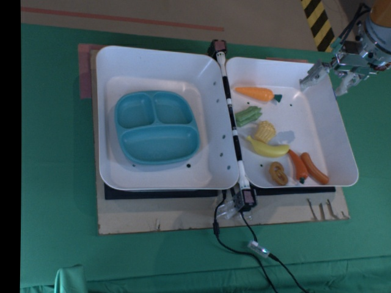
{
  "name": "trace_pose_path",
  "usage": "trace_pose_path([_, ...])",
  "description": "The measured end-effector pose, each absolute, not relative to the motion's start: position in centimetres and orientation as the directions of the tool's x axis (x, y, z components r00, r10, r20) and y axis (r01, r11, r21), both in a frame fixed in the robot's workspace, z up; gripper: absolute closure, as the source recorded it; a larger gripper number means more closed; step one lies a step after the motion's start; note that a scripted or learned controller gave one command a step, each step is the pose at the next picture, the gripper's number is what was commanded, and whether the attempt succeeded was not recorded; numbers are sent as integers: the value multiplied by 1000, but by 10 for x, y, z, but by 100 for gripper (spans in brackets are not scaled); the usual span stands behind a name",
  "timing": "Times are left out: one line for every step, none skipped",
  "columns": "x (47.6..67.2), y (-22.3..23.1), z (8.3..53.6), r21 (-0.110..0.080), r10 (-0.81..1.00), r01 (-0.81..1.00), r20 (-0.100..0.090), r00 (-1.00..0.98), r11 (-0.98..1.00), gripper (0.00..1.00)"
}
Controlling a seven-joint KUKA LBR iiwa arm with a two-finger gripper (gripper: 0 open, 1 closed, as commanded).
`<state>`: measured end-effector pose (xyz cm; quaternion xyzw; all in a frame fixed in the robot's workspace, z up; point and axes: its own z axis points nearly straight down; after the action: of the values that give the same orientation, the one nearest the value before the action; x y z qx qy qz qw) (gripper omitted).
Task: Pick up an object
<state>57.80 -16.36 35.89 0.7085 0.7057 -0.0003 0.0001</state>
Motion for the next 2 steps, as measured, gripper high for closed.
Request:
trace_pose_path([589, -125, 268, 0, 1000, 1000, -1, 2, -2, 0])
trace_pose_path([585, -100, 195, 13, 1000, 1000, -4, 4, -4, 0])
